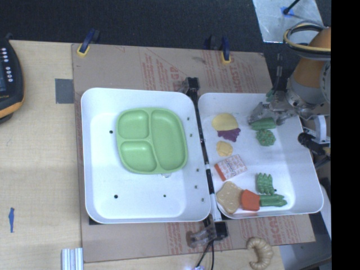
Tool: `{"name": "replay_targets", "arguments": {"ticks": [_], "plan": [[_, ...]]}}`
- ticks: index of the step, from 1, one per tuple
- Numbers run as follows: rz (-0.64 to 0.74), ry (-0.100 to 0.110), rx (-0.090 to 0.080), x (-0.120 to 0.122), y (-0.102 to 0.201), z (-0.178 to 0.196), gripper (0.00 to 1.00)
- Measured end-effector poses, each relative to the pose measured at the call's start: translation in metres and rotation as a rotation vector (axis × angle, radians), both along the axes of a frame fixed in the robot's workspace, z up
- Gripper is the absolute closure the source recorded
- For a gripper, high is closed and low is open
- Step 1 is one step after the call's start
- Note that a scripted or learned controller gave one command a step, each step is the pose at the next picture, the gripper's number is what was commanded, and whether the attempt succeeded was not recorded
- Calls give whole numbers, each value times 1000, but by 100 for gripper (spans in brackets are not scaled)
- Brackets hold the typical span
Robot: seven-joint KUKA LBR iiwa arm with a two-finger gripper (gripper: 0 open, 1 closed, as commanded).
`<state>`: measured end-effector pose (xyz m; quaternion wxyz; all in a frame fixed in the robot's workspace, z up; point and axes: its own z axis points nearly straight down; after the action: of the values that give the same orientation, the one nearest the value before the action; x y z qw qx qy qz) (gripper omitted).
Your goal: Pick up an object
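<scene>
My gripper [269, 115] is low over the back right of the right bin [298, 167]. A flat green piece [262, 125] lies right under its tip, touching or nearly touching it. A green broccoli-like toy [266, 138] sits just in front of that. Further left in this bin lie a yellow piece [225, 121], purple grapes [228, 133] and a small yellow lump [224, 148]. Near the bin's front are a red-and-white packet [231, 166], a tan slice [228, 197], an orange-red piece [250, 200] and two green toys [266, 189].
The left bin [101, 190] holds a light green divided plate [152, 139]. A tan croissant-shaped toy [260, 251] lies on the bench in front of the right bin. Clamps [225, 50] hold the cardboard at the back edge. A black and orange pendant [8, 77] rests at far left.
</scene>
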<state>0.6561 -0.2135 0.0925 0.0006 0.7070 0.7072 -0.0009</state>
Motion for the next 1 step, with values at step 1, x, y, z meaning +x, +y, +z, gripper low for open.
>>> {"name": "replay_targets", "arguments": {"ticks": [1], "plan": [[1, 5, 2, -16, 12, -1, 0]]}}
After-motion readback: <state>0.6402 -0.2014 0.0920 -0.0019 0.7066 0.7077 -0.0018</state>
